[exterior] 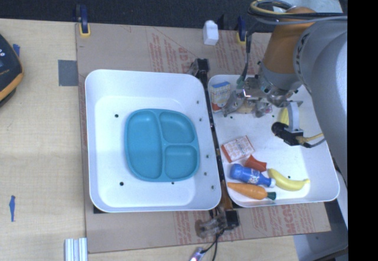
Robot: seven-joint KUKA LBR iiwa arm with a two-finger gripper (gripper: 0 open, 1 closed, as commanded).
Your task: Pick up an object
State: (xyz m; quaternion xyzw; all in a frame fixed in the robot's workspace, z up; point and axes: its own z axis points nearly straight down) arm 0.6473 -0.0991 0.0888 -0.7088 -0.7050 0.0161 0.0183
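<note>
Orange and firm, the carrot (pixel 250 191) at the near edge of the right bin (pixel 319 183) looks light but smooth, best pinched across its middle, while the gripper (pixel 254 97) has a state I cannot tell.

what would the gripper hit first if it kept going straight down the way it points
Probably the floor of the right bin near its far end. The gripper points down there, and the small cup sits just beside it, so it might clip that instead; depth is hard to judge from this slant.
</note>
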